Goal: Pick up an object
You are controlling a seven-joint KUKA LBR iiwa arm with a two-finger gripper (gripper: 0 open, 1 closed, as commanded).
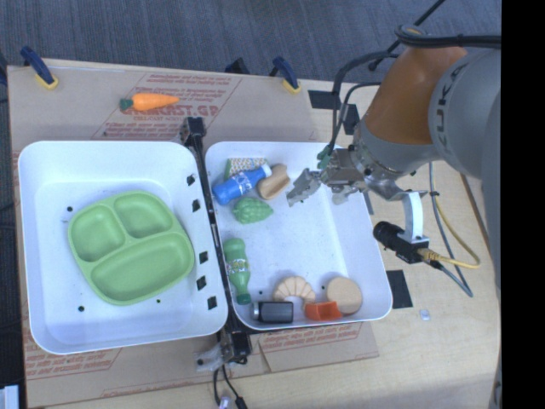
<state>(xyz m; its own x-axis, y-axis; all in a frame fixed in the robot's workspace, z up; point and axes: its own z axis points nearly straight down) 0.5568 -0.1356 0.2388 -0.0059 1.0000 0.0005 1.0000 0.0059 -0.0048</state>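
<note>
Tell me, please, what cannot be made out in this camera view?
- Two-finger gripper: blurred, so finger state unclear.
- Patterned item at the right white bin's far wall: partly covered by the blue plastic bottle.
- Print on the brown cardboard sheet: too small.

— In the left white bin point(34, 228)? 
— Green three-compartment plastic plate point(130, 245), centred.
— And the right white bin point(358, 237)? 
— Blue bottle point(238, 184) far left; green bottle point(235, 267) along the left wall; round tan toy point(344, 293) near right.
</note>
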